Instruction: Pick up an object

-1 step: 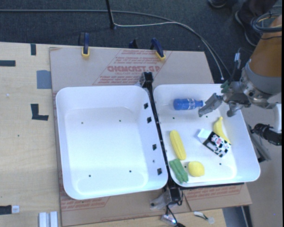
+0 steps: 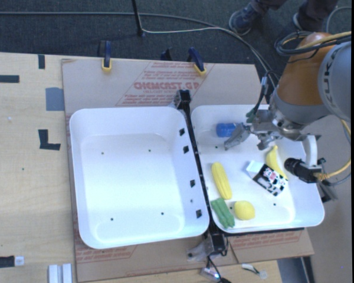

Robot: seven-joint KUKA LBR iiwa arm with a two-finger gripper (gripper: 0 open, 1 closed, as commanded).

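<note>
Even, fairly bright overhead light makes the two shallow white plastic bins (image 2: 130, 175) glare almost featureless. Shadows are soft and short. The picture is slightly soft and grainy overall, dimmer on the dark floor beyond the gripper (image 2: 251, 135).

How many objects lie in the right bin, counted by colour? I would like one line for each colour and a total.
Yellow: 3, the corn cob, the lemon and the banana
Green: 1, the green vegetable
Blue: 1, the blue object
Black and white: 1, the patterned box
Total: 6
</note>
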